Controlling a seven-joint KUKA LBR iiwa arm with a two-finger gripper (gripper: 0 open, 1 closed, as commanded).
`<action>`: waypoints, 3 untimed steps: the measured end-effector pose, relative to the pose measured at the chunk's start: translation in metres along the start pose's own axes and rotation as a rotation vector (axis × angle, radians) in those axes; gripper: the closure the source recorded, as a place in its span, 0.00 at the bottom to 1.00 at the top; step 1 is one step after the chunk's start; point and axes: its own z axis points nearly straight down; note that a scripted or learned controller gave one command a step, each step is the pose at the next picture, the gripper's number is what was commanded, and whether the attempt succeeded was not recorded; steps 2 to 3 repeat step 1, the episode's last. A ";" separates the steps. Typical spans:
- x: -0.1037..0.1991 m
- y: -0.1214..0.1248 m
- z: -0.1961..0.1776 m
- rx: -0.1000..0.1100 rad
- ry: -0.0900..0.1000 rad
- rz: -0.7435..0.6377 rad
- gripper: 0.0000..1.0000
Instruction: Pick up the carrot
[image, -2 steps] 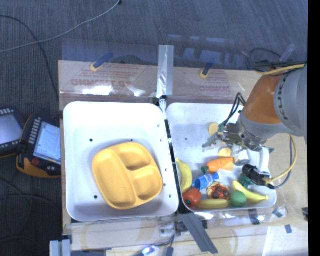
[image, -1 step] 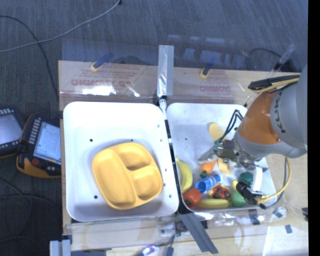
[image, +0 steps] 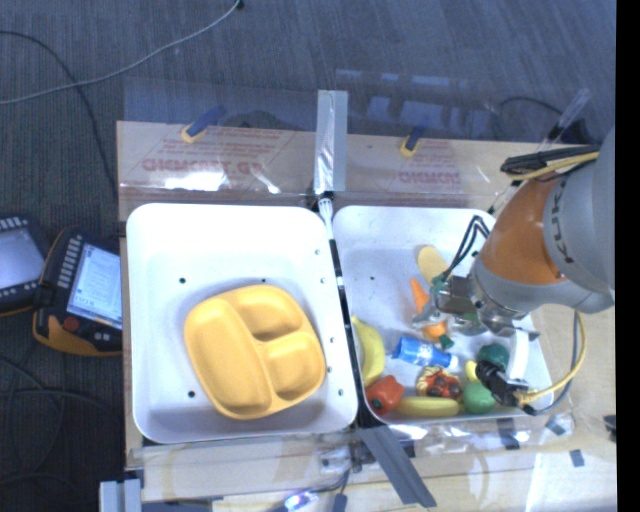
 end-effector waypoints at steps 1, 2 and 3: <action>0.101 0.072 -0.087 0.020 0.001 -0.147 1.00; 0.101 0.072 -0.087 0.020 0.001 -0.147 1.00; 0.101 0.072 -0.087 0.020 0.001 -0.147 1.00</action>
